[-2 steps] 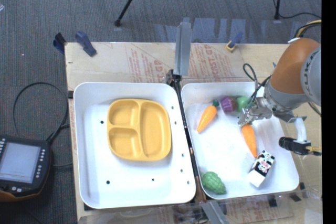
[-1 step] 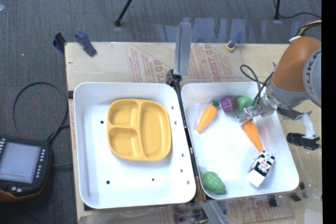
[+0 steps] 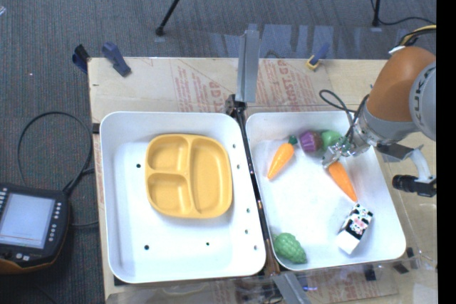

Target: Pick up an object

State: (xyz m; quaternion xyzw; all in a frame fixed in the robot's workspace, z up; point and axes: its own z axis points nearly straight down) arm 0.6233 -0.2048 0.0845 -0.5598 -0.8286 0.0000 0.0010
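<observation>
The gripper [image 3: 340, 149] hangs low in the right bin [image 3: 370, 224], near its top edge. Its tip is right at the top end of a carrot [image 3: 343, 180], which lies slanting down and away from it. Just beside the gripper sit a small green ball [image 3: 330, 138] and a purple thing [image 3: 310, 142]. A bit farther off lies a second carrot [image 3: 281, 159]. Well below the gripper stands a little milk carton [image 3: 355, 228] with cow spots. Far down, near the bin's bottom corner, sits a bumpy green veggie [image 3: 290, 247]. Across in the left bin [image 3: 128, 224], well apart from the gripper, lies a yellow tray [image 3: 189, 174] with three parts.
</observation>
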